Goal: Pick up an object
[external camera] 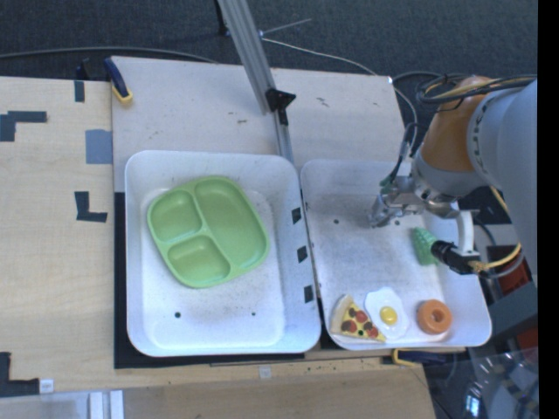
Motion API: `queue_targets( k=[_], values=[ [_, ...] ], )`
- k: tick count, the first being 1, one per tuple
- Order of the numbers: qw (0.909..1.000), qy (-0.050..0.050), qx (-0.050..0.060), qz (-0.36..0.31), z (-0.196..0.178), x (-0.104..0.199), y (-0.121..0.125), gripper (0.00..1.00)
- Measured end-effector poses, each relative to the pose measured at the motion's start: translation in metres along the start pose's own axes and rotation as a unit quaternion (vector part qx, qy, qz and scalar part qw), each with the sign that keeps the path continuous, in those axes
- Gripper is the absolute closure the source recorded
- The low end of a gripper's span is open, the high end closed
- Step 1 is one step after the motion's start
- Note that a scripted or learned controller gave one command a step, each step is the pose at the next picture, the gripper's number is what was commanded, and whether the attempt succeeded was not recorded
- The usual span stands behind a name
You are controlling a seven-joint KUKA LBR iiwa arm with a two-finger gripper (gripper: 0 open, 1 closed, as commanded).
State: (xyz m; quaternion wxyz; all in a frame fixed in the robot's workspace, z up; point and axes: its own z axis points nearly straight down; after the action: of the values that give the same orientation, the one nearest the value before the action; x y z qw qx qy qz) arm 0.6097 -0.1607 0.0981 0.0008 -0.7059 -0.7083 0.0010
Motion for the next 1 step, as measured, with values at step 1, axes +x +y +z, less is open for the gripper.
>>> queue_targets(
  k=[1],
  values=[
    [1.0,0.0,-0.003,0.001,-0.0449,0.0075,-0.0003,1.0]
  ],
)
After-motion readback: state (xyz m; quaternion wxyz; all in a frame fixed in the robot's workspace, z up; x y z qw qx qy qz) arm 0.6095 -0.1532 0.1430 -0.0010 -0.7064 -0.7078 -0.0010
